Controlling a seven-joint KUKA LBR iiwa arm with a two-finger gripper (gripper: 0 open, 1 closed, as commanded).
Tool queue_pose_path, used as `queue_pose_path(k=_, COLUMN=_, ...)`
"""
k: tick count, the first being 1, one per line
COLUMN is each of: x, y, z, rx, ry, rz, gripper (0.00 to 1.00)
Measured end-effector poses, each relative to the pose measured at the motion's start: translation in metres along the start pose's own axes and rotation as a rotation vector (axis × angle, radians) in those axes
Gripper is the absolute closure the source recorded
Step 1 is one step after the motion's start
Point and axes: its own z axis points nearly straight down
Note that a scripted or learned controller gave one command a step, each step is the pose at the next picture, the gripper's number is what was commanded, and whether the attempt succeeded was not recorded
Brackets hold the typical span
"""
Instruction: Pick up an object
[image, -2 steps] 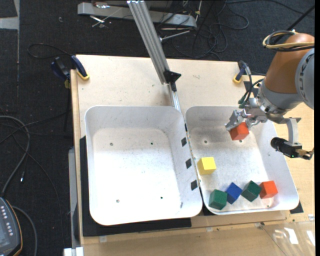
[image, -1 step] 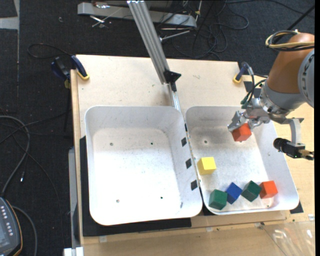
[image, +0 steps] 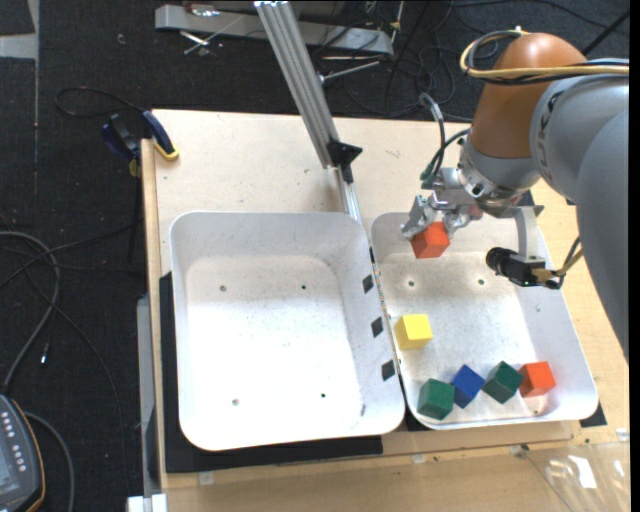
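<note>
My gripper (image: 432, 225) hangs over the back of the right bin (image: 560, 340), shut on an orange-red cube (image: 431, 241) that sits between its fingers, lifted off the bin floor. On the floor of the same bin lie a yellow cube (image: 414, 330) near the left wall and, along the front edge, a green cube (image: 436, 397), a blue cube (image: 467, 385), a second green cube (image: 503, 381) and an orange cube (image: 538, 377).
The left bin (image: 190, 300) stands beside the right one, sharing a divider with black tabs. A slanted metal rail (image: 305, 85) crosses the bench behind the bins. A blue-and-yellow clamp (image: 150, 135) sits at the bench's back left corner.
</note>
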Motion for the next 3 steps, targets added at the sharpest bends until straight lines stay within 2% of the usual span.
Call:
queue_pose_path(k=1, x=-0.035, y=0.02, z=0.059, rx=0.006, ry=-0.005, rz=0.013, gripper=1.0)
queue_pose_path(k=2, x=-0.015, y=0.017, z=-0.004, rx=-0.003, ry=-0.003, rz=0.006, gripper=1.0)
queue_pose_path(k=3, x=0.081, y=0.023, z=0.001, rx=0.003, ry=0.0, rz=0.0, gripper=1.0)
